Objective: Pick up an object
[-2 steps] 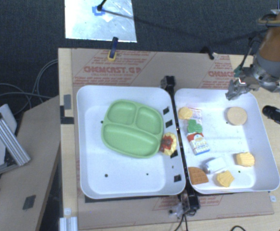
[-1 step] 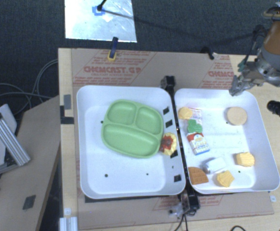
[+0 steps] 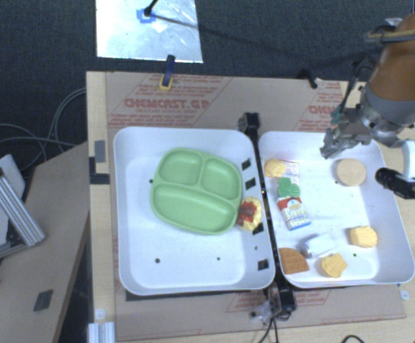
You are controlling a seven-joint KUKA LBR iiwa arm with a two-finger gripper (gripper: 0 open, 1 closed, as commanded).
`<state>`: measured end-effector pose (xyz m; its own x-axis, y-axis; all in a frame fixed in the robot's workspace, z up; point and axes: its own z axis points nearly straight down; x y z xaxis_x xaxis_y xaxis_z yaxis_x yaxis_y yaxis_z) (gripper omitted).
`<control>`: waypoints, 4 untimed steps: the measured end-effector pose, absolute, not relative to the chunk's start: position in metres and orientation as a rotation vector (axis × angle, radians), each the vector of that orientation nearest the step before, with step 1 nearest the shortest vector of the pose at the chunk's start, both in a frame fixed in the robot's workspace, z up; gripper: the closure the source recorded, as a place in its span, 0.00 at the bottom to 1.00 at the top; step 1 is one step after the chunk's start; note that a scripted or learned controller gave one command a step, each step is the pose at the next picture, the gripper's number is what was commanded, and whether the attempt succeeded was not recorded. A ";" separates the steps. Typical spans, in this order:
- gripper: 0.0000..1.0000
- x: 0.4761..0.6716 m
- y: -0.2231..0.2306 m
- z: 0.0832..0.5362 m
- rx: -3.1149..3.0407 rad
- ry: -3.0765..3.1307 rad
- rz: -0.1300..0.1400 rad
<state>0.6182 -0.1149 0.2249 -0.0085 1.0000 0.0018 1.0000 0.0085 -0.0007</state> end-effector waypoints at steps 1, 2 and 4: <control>1.00 0.583 -0.074 0.235 -2.210 -2.229 -0.001; 1.00 0.554 -0.034 0.215 -2.210 -2.228 0.000; 1.00 0.543 -0.031 0.215 -2.216 -2.225 0.000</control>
